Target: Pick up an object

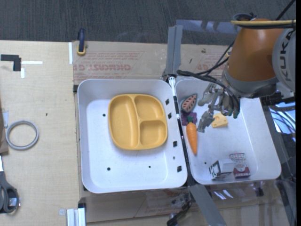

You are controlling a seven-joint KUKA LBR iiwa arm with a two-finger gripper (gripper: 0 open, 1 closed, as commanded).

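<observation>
Looking down from the fixed camera, the grey arm with its orange band (254,48) is reaching in from the right and covering the far right corner of the right bin (263,140). Its gripper (211,114) is hanging over that bin, fingers spread apart and holding nothing; the metal links above them are blurring together and are hard to separate. A yellow cheese wedge (219,122) is lying just beside the fingertips, partly hidden behind them. Left of it, a carrot (192,138) is lying along the bin's left wall, with a dark oval toy with pink spots (189,103) just above it, its kind unclear. Near the front edge, a small red and white package (230,166) is sitting, its print too small to read.

The left bin (94,159) is holding a yellow divided plate (138,121). Both bins are resting on a pale wooden bench (37,102), where a roll of tape (21,134) is lying; scissors (7,197) are being cut off by the left edge. Dark carpet (117,8) is showing beyond.
</observation>
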